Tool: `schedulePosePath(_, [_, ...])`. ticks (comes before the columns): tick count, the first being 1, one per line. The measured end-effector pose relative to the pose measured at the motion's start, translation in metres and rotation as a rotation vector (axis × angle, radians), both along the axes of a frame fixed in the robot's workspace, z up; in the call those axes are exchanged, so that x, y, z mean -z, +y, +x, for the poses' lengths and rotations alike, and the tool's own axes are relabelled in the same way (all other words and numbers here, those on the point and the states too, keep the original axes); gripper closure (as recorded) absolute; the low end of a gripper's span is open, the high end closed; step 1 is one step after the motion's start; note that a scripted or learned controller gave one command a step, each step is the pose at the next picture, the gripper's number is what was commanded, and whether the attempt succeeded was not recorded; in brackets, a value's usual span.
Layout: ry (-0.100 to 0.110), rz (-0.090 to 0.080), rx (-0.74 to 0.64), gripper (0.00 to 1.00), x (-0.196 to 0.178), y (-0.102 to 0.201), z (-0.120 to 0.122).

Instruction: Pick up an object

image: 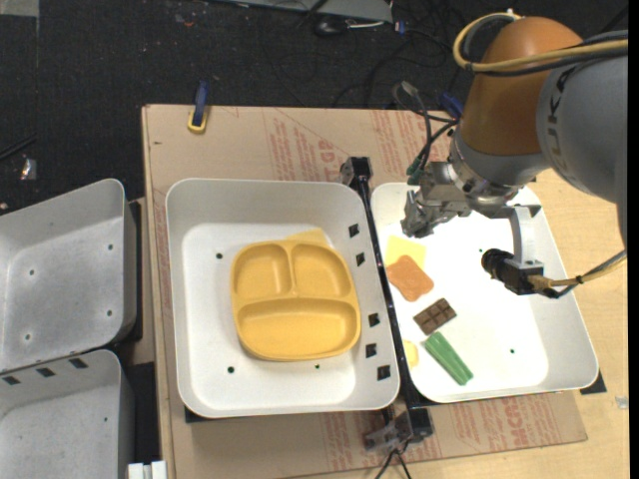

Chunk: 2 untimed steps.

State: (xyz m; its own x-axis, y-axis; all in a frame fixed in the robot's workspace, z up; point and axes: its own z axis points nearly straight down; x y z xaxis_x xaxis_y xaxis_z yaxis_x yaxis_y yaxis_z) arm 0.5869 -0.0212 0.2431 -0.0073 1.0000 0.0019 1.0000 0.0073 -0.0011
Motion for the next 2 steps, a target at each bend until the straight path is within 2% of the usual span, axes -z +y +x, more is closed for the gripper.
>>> schedulePosePath(1, [0.002, 0.000, 0.000, 1.00, 0.009, 0.049, -0.023])
schedulePosePath(2, [0.001, 0.000, -0.001, 1.00, 0.019, 0.107, -0.029])
